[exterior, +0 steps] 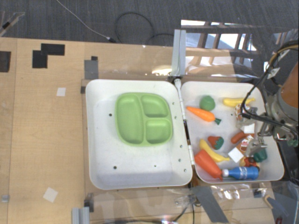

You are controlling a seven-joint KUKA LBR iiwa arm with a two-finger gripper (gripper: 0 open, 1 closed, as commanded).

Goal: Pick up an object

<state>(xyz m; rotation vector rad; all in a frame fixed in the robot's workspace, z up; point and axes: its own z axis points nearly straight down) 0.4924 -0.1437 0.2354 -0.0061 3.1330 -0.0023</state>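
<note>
my tool (256, 146) hangs low over the right bin (279, 171) since all the toys sit there; can't tell its opening, red sausage (238, 137) just beside it

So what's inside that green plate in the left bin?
Nothing visible: the green plate's three compartments look bare. It lies in the left bin; the bin floor beneath it is covered.

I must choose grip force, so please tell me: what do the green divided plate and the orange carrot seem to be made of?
Green divided plate: probably moulded plastic, matte; uniform colour, soft rounded compartment edges.
Carrot: apparently toy plastic, slightly glossy; flat orange colour with a dark green tip. Hard or soft cannot be told.
</note>
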